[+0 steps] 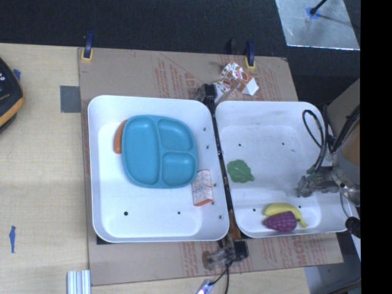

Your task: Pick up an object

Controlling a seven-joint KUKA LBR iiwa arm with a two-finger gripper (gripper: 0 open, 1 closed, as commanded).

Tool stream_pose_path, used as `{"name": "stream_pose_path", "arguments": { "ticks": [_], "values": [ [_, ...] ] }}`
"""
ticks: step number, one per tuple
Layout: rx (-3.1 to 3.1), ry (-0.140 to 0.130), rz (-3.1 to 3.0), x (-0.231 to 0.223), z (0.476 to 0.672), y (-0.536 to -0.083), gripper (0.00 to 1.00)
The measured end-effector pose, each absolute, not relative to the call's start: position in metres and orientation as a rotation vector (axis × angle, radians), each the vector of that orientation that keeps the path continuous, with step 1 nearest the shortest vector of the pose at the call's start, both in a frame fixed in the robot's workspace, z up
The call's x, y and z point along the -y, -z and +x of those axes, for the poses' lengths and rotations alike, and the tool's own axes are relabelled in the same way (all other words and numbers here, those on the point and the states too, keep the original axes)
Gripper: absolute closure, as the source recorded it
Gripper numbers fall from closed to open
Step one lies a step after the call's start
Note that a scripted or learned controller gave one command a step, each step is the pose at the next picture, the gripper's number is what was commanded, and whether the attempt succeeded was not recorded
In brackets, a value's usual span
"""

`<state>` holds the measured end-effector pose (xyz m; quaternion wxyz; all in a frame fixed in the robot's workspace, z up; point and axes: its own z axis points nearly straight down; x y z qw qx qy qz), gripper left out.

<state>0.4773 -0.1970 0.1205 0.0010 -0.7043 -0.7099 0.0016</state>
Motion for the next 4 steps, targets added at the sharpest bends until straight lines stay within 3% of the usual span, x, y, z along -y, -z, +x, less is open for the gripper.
{"name": "stream_pose_path", "arguments": {
  "ticks": [1,2,3,4],
  "values": [
    [2.225,-0.002,-2.216,0.189,0.476,-0.223,1.0],
    [2.227,-0.003,-2.215,0.156,0.511,-0.22,1.0],
    [2.227,-0.004,-2.213,0.09,0.534,-0.209,1.0],
    [2.224,-0.002,-2.219,0.158,0.53,-0.205,1.0]
  ]
}}
